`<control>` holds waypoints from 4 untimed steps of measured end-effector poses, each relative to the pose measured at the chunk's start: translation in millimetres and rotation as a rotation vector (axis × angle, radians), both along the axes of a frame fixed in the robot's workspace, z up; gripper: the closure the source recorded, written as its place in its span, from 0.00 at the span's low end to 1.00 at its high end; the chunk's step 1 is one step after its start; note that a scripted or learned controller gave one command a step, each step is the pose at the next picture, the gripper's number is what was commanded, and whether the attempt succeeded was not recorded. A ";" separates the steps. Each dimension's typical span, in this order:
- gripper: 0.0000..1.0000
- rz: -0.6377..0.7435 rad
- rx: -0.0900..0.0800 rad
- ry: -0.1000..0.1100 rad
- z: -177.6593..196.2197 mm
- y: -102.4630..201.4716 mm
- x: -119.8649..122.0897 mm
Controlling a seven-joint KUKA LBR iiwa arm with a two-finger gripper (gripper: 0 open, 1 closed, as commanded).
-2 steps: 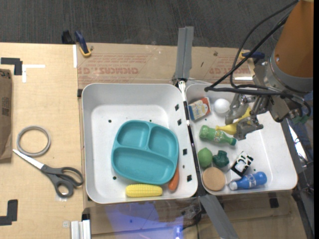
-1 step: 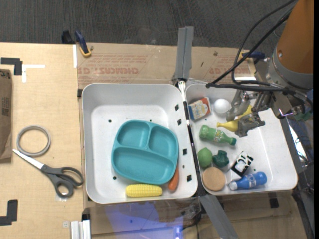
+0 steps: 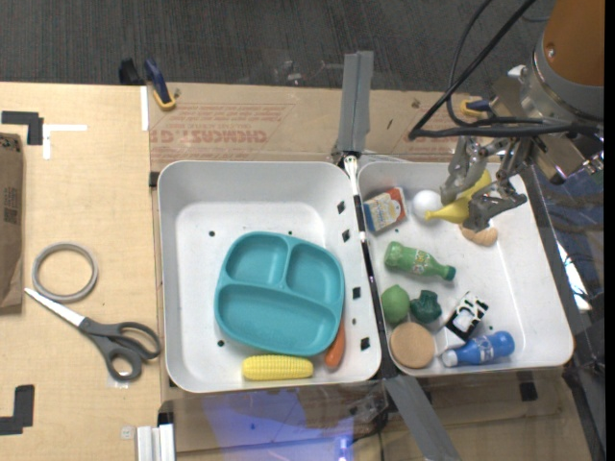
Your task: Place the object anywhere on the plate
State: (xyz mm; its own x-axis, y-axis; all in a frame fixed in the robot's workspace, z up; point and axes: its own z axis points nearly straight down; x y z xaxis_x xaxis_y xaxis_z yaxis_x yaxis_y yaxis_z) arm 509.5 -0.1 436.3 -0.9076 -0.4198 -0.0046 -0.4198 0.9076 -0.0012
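Gripping a yellow banana [image 3: 459, 205], the end effector [image 3: 478, 192] hangs over the far part of the right bin [image 3: 550, 286], its metal fingers [image 3: 464, 169] closed on the fruit's upper end while the lower end points left toward a small white ball [image 3: 425, 201]. Just beside the banana on the bin floor sits a tan, bread-like piece [image 3: 480, 234].

Further items share that right bin: a red and white carton [image 3: 384, 209] near the dividing wall, a green bottle [image 3: 417, 261] lying on its side, a green rounded fruit [image 3: 395, 303], a dark green toy [image 3: 426, 307] touching it, a round tan disc [image 3: 413, 345], a black and white block [image 3: 467, 317] and a blue bottle [image 3: 479, 350] lying along the near wall.

Over in the left bin [image 3: 183, 257], the teal plate [image 3: 280, 294] (a divided one, with three compartments) lies near the middle. A yellow corn cob [image 3: 277, 367] rests just beside its near edge, and an orange carrot [image 3: 335, 349] leans at its near right corner.

Entering from the upper right, the arm [image 3: 575, 36] shows its orange band above the grey wrist, with black cables [image 3: 480, 46] looping off to the left.

On the tabletop [image 3: 86, 209] left of the bins lie grey-handled scissors [image 3: 96, 332] and a roll of tape [image 3: 64, 271], near each other.
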 end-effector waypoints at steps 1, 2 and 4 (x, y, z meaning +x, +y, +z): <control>1.00 0.350 -0.001 0.002 -51.8 -1.0 -5.7; 1.00 0.425 -0.001 0.002 -59.0 37.3 -7.7; 1.00 0.636 -0.001 0.000 1.6 58.4 -15.9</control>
